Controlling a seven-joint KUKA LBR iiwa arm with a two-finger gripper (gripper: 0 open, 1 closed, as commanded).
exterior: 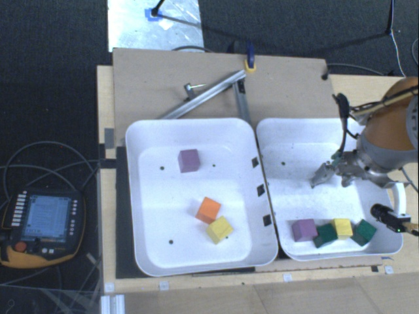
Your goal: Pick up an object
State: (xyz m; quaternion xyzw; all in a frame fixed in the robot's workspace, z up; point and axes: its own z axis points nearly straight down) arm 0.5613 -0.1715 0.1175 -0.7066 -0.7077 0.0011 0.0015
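Dark carpet all round, with a tan bench in the middle bearing two white bins side by side. On the floor at far left, a teach pendant with its cables; at top, a silvery sheet.

Left bin: purple cube toward the back, orange cube nearer the front, yellow cube touching the orange one's front right corner.

Right bin: a row of blocks along the front wall. From left: purple block, dark green block touching it, small yellow block, another green block at the right end.

Arm reaching in from the right, orange band above the grey wrist. Gripper hanging over the middle of the right bin, behind the row of blocks and well apart from them. Fingers spread, pointing left and down, nothing between them. No block lifted; all seven resting on the bin floors.

Behind the bins, a metal rod lying at a slant on a cardboard sheet, a yellow-and-blue clamp at its back edge.
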